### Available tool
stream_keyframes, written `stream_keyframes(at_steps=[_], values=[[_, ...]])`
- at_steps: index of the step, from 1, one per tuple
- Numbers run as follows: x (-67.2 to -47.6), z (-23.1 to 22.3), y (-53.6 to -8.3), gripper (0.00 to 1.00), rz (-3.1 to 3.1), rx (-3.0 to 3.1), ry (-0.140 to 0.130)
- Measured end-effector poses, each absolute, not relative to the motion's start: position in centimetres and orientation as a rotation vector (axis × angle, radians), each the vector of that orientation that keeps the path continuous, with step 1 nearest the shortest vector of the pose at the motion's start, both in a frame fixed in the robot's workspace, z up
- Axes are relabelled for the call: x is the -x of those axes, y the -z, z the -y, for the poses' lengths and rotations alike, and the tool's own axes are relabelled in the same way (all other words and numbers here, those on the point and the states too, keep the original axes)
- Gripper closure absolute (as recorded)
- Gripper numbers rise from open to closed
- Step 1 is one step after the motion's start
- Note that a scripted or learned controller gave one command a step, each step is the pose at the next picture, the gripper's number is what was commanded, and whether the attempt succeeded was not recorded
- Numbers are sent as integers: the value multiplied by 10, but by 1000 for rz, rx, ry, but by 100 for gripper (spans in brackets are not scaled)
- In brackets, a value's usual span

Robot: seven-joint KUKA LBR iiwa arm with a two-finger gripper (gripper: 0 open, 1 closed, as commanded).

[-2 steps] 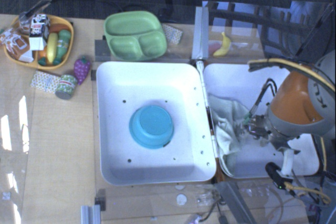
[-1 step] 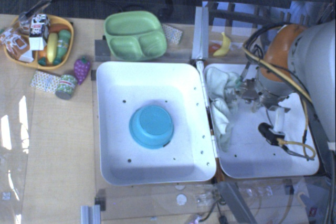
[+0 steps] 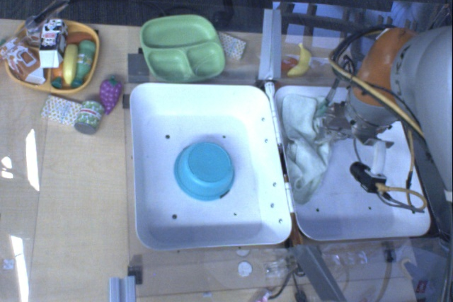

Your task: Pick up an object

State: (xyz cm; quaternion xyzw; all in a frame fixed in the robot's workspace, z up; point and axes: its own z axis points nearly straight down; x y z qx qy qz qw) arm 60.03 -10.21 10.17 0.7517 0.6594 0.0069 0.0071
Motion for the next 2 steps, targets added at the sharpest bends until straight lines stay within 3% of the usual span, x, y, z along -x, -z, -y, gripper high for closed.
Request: stream_keyframes(at_steps=[1,2], values=[[-559,134,-92,100,-1937,-2456,-19],[-562,81,-202,100,-2331,-2102,-4]])
